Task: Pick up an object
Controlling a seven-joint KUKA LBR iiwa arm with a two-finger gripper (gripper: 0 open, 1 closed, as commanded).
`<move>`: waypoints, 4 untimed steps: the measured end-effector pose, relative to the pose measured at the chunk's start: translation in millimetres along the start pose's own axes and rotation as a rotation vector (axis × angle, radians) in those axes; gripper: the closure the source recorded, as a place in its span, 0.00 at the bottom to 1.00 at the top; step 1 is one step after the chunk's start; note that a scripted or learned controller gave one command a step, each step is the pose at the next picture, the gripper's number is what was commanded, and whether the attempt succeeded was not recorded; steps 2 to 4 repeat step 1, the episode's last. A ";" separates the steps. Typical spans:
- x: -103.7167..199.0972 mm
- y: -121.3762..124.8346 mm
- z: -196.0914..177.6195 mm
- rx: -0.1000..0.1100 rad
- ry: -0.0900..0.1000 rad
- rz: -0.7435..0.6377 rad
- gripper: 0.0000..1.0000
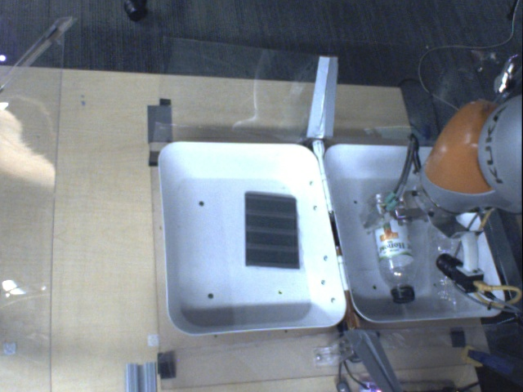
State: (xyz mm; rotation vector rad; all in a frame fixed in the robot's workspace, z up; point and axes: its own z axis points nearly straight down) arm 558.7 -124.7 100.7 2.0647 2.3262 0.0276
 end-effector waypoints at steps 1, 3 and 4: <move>59.3 52.3 -84.3 0.027 0.013 -0.134 1.00; 59.3 52.3 -84.3 0.027 0.013 -0.134 1.00; 59.3 52.3 -84.3 0.027 0.013 -0.134 1.00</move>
